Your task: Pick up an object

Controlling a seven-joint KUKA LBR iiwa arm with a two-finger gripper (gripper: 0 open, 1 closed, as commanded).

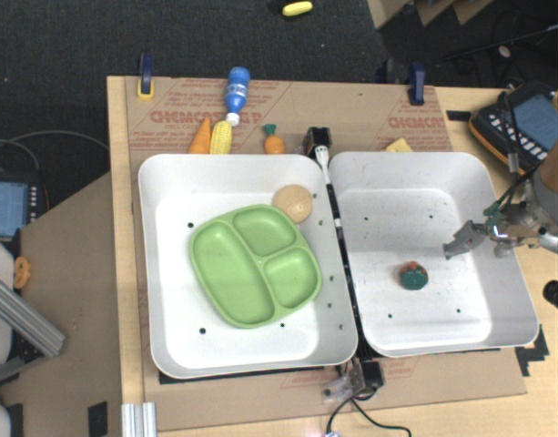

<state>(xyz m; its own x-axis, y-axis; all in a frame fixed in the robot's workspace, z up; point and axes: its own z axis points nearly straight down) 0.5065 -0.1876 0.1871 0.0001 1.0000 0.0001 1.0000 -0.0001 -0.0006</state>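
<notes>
Divided plate (255, 266) in left bin (169, 271)

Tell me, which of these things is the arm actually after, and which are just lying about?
Likely part of the job:
- gripper, over the right bin
- small green and red object in that bin
- green divided plate and tan ball, in the left bin

Just lying about:
- toy corn, carrot, blue bottle behind the bins
- yellow object on the floor

The gripper (479, 235) is dull grey metal with thin, angular fingers (461, 241). At its three o'clock sits a blocky grey wrist (524, 228) trailing thin dark cables (513, 185).
</notes>
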